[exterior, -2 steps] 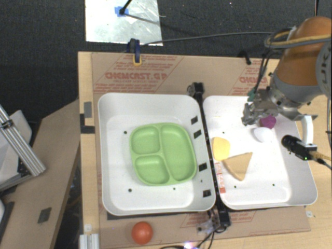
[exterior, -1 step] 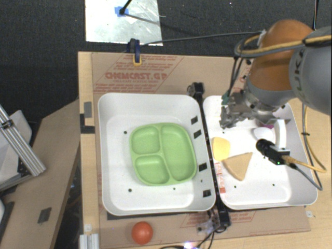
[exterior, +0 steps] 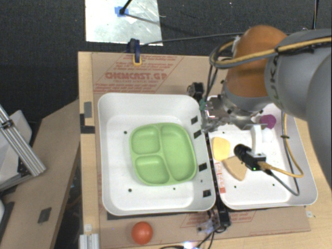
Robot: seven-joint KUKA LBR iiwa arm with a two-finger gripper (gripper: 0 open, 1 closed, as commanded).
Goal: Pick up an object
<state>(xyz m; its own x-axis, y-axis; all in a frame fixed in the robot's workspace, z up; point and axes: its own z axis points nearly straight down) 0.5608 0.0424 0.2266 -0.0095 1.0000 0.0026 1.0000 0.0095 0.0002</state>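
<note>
Bench, one arm [exterior: 290, 61], two white bins side by side on a cardboard sheet [exterior: 150, 74] with red lettering.

Left bin [exterior: 116, 183]: a green divided plate [exterior: 163, 152] lies flat at centre, three compartments, nothing in them.

Right bin [exterior: 270, 191]: candidate objects sit in its 9 o'clock half.
- Yellow slice [exterior: 219, 148], close to the wall shared with the left bin.
- Tan wedge [exterior: 236, 169], at 5 o'clock from the yellow slice, just beside it; touching or not cannot be told.
- Purple thing [exterior: 268, 121], at 1 o'clock from the yellow slice, well apart from it and partly hidden by the arm.

Arm enters from 3 o'clock, orange band uppermost, wrist bent down over the 11 o'clock corner of the right bin. Gripper [exterior: 220, 115] hangs at that corner, above the dividing walls and at 12 o'clock from the yellow slice. Its state cannot be told (the wrist housing covers the working end). Nothing is seen held in it, and all three objects lie on the bin floor.

Outside the bins: an orange ball [exterior: 142, 232] on the bench at 6 o'clock from the left bin, and a blue clamp [exterior: 134, 50] on the cardboard's edge at 12 o'clock.
</note>
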